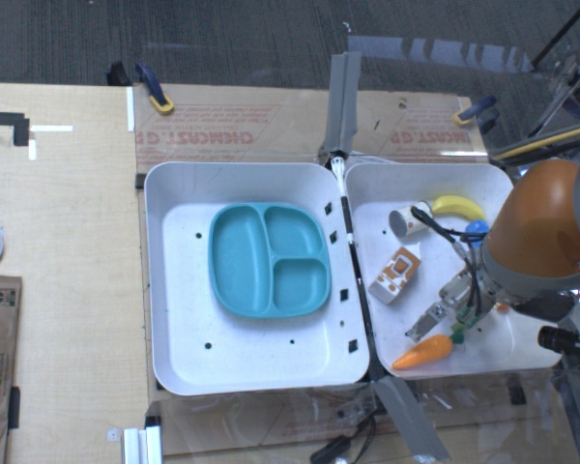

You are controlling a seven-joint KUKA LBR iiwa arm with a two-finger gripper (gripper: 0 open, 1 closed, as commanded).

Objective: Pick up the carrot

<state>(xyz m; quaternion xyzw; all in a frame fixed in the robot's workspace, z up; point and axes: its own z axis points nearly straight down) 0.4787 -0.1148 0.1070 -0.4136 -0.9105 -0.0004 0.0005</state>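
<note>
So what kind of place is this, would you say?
Most likely a robotics lab test bench, not a kitchen. A grey and orange robot arm reaches over two white bins, toy food such as a carrot and a banana lies in one, and clamps pin cardboard to the bench.

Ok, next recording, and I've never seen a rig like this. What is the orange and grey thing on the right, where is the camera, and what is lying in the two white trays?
The orange and grey shape is a robot arm, reaching in from the right. The single camera is fixed above the bench and looks down at a slant. At the arm's tip is a two-finger gripper, lowered into the right bin just above the carrot, which lies near the front wall. The picture does not show the carrot between the fingers, so I would not call it held. That bin also has a banana, a small brown and white box and a little grey cup. The left bin holds a teal divided plate.
</note>
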